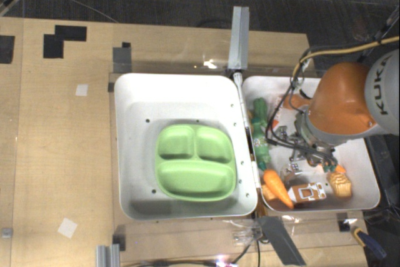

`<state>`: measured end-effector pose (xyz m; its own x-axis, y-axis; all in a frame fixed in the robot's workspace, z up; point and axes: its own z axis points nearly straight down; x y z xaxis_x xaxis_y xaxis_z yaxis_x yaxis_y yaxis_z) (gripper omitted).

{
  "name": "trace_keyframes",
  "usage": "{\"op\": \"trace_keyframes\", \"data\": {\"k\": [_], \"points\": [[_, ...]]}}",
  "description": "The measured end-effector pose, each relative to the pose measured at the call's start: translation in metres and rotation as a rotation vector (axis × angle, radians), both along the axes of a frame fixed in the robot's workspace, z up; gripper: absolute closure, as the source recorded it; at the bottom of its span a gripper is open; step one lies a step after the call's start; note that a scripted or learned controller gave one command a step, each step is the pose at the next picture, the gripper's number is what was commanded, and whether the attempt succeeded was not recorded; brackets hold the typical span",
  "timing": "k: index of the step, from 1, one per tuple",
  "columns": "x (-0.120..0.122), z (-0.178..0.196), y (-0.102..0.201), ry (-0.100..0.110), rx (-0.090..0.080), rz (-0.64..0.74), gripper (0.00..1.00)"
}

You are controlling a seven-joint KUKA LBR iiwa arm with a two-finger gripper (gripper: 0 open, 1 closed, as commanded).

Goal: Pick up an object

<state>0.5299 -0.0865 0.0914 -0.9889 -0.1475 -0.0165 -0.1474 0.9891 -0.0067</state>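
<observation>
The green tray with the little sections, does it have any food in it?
Empty. The green tray lies flat in the left bin, and all three sections show only bare green. The toy carrot lies in the right bin.

robot lab | plywood bench | two white bins | cabling

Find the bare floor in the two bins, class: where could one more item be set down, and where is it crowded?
Left bin: bare strips lie between the green divided tray and the walls, widest at the far and left sides. Right bin: crowded, with the carrot, green items, a small box and the arm above; a little bare floor shows near its far-left corner.
</observation>
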Motion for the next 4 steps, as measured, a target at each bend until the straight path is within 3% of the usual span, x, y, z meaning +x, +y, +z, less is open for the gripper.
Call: {"op": "trace_keyframes", "data": {"k": [1, 2, 3, 4], "points": [[0.103, -0.002, -0.018, 0.001, 0.005, -0.112, 0.0], [0.046, -0.001, -0.051, 0.003, 0.003, -0.081, 0.0], [0.009, 0.0, -0.002, -0.001, 0.006, -0.183, 0.0], [0.088, -0.002, -0.009, 0.001, 0.006, -0.131, 0.0]]}}
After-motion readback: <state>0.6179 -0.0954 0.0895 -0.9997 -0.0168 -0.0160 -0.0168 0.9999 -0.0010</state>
